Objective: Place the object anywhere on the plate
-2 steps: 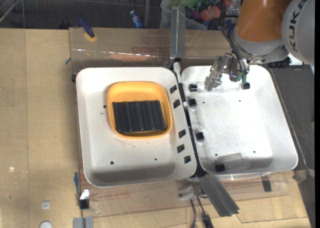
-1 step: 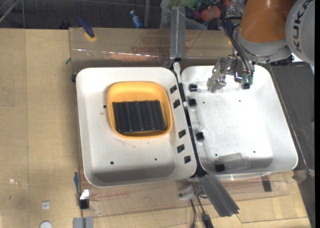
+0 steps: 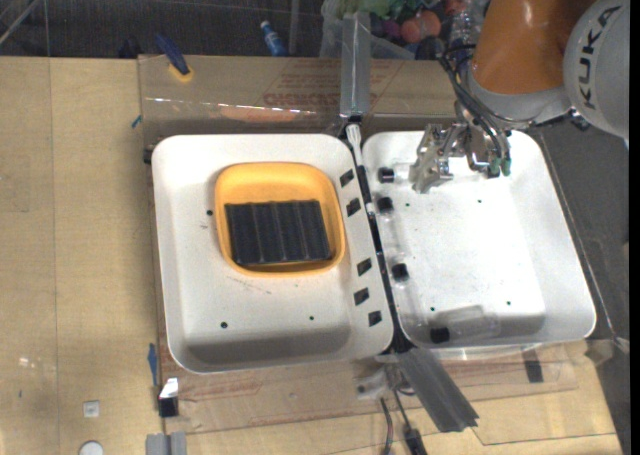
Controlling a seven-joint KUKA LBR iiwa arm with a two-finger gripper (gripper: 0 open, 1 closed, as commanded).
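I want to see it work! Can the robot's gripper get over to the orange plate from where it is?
Probably yes. The gripper hangs over the right bin, and the plate lies uncovered in the left bin. Between them is just a low divider, which looks easy to pass over.

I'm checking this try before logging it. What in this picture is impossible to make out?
- Claw, camera view: small and blurred against the right bin; whether it grips anything cannot be told.
- Arm: cut off by the top and right edges.
- Plate in the left bin: its middle is covered by the dark ribbed object.
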